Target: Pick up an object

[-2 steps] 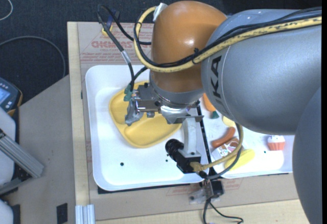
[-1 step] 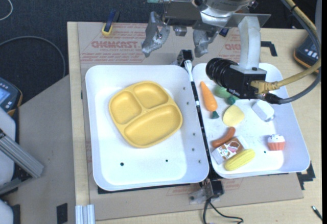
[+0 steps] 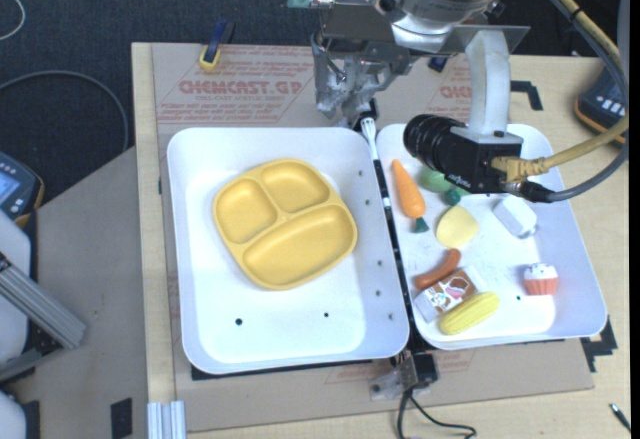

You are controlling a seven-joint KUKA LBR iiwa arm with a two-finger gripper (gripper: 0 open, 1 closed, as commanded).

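Observation:
My gripper hangs under the grey wrist above the far rims of the two bins, near the gap between them, with nothing seen in it. The right bin holds an orange carrot, a pale yellow lemon-like piece, a red-brown sausage, a yellow corn cob, a small printed box, a cupcake toy and a white block. All of them lie nearer than the gripper and to its right.
A yellow divided plate fills the middle of the left bin. A black cylinder on a white bracket, with a cable, hangs over the right bin's far side. A small green piece lies beside the carrot.

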